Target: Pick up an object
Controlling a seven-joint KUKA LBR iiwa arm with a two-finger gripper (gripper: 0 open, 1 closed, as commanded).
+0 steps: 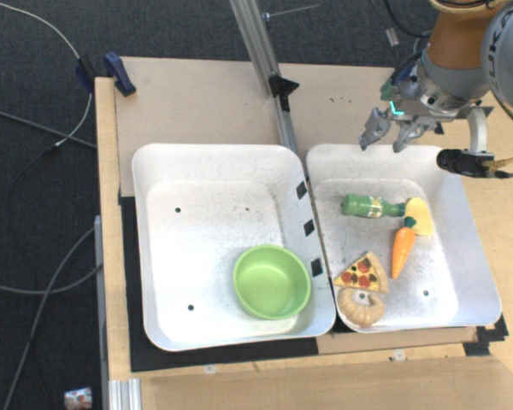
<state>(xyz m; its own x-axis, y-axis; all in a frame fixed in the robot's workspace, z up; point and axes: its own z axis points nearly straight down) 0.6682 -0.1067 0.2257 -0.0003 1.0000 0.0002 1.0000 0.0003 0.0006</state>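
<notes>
The grey arm with its orange band (462, 11) reaches in from the right and ends in the two-finger tool (388, 141), which hangs over the far rim of the right-hand shallow white bin (470, 254). Its two fingers stand apart, pointing downward, with nothing between them. One fingertip (369, 139) lies toward the left, the other toward the right, both above bare tan table (197, 101) and bin edge.

The right bin holds the candidate objects, all lying well below the tool. A green plastic bottle (372, 206) lies on its side near the bin's far wall. Just beside its right end sits a small yellow toy piece (420, 214), and touching that from below is an orange toy carrot with a green top (402, 248), pointing toward the near side. Closer to the viewer lie a triangular toy pizza slice (362, 273) and, touching its near edge, a tan toy doughnut (361, 307) in the bin's near-left corner.

The left-hand shallow white bin (179, 229) carries a light green plastic bowl (272, 281), upright, near its right wall. A slanted grey metal rail (261, 54) crosses the table behind the bins. A blue clamp (120, 72) grips the table's far-left corner.
</notes>
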